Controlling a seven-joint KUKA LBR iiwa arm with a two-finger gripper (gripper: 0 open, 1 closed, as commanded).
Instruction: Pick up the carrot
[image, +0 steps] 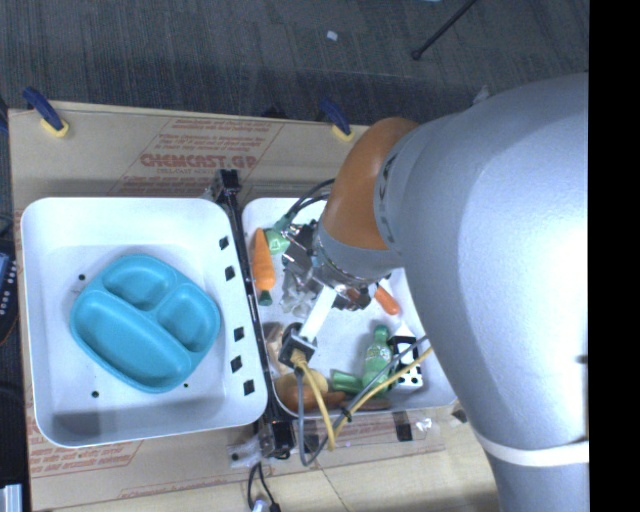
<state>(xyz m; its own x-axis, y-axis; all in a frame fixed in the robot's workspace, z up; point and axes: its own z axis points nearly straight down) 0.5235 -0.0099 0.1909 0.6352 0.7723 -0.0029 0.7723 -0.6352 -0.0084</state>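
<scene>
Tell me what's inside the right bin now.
Visible in the right bin: the carrot near its left wall, a green bottle, a white die and a small orange piece. The arm covers its far and right parts; anything there is hidden.

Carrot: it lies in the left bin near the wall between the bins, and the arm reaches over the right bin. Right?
No. The camera view shows the carrot in the right bin, not the left, near the wall between the bins. The arm does reach over the right bin.
</scene>
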